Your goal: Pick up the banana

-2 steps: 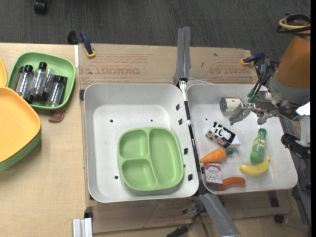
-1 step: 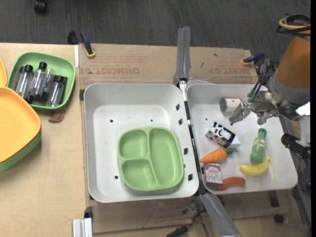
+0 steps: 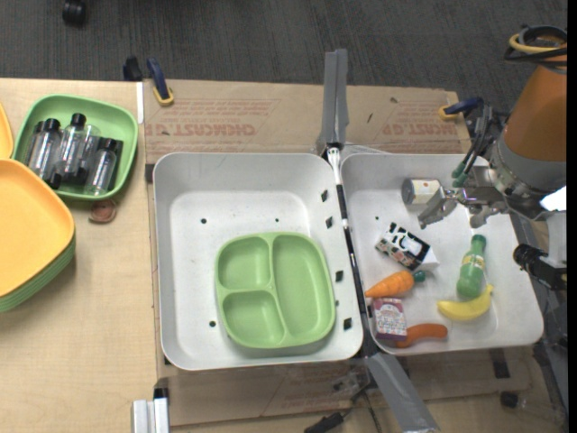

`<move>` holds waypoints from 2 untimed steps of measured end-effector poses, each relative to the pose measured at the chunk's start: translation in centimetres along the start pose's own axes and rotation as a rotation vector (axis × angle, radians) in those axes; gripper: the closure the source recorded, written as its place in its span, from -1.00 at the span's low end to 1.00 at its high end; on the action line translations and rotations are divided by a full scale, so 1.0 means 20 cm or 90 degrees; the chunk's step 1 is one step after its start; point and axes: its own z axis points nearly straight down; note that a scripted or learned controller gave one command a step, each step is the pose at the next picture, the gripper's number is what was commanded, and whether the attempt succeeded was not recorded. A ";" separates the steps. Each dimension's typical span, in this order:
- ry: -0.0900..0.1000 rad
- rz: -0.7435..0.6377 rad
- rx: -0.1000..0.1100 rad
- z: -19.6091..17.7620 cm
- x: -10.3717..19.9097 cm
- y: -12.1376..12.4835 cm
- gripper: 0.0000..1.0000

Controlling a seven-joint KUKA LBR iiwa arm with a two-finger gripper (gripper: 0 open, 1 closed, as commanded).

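Banana lies in right bin, front corner, touching green bottle. Gripper hovers above bin's back area, well apart from banana; open or clenched, cannot tell.

A robotics lab or test room is indicated: two shallow white bins are set side by side on brown cardboard that is fixed to a wooden table with spring clamps, all lying left of the gripper. Far to its left, small capped bottles are kept in a green tray next to stacked orange trays. Beyond the table, grey office carpet and a chair castor can be seen.
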 end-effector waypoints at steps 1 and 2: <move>0.000 0.000 0.000 0.00 0.00 0.00 -1.00; 0.000 0.216 0.000 0.25 -0.09 0.11 -1.00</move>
